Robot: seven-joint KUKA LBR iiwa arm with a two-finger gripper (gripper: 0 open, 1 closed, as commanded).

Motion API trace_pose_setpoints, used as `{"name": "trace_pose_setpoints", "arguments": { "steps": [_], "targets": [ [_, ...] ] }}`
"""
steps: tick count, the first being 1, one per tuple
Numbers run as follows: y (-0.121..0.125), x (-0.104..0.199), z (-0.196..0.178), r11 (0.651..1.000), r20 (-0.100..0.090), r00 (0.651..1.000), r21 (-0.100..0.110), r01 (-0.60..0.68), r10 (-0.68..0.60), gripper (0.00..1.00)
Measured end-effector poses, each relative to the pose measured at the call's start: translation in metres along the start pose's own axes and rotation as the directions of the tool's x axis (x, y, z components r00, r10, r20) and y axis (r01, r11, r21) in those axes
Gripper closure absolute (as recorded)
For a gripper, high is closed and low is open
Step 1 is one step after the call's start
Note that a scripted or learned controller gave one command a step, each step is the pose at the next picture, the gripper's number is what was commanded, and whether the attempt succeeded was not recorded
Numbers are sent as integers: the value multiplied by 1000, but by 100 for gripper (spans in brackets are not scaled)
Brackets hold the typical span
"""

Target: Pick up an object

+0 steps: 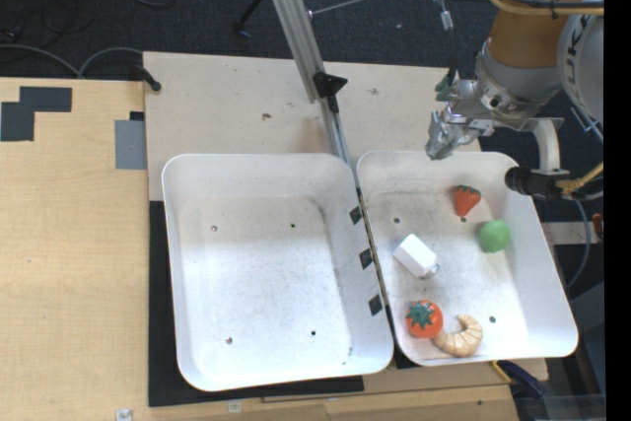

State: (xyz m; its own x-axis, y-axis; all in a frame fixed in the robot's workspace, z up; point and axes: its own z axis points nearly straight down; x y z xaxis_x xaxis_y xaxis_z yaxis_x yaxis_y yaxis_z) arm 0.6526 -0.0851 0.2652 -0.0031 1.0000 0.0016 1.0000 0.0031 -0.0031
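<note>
A shallow white left bin (pixel 197 212) sits beside a shallow white right bin (pixel 547 311). Near the shared edge lies a white rectangular block (pixel 415 255). Toward the near rim, a red tomato (pixel 424 318) touches a tan croissant (pixel 460 336). Farther right are an orange-red strawberry (pixel 465 200) and a green ball (pixel 494 235), with bare floor between. The metal two-finger gripper (pixel 441 145) hangs over the far rim, carrying nothing; whether its jaws are apart cannot be told.
</note>
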Motion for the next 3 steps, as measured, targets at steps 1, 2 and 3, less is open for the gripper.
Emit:
{"name": "trace_pose_setpoints", "arguments": {
  "steps": [1,2,3],
  "targets": [
    [-16,58,12,1000,-1,1000,2,1,-1,100],
    [-16,116,13,1000,-1,1000,1,1,-1,100],
    [-24,162,32,1000,0,1000,3,1,-1,100]
  ]
}}
